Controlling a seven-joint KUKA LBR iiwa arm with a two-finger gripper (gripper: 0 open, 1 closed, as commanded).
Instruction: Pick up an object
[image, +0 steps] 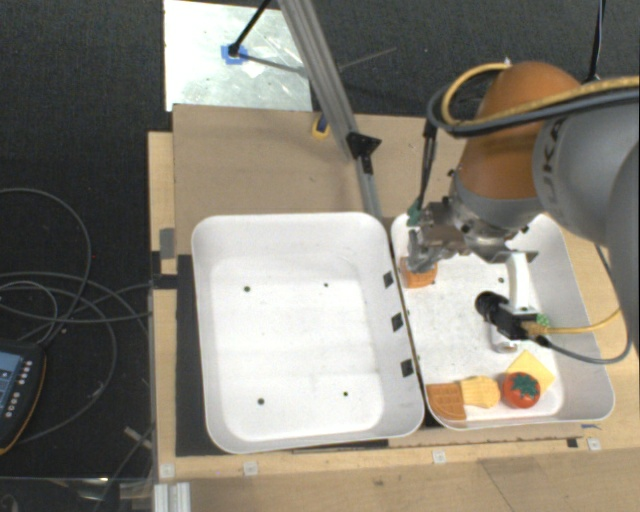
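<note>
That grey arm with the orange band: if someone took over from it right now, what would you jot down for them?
Gripper: low in the right bin, at its upper left corner, right over an orange block. A grasp can't be confirmed.
Other things: waffle-like piece, yellow piece, red tomato-like toy and yellow wedge along the right bin's near edge.
Done: nothing lifted.
Left: grip and raise an object.

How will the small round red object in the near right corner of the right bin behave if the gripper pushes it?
The small round red object looks rounded, so it may roll. It touches a yellow block and sits near the right bin wall, which may stop it. It seems light.
</note>
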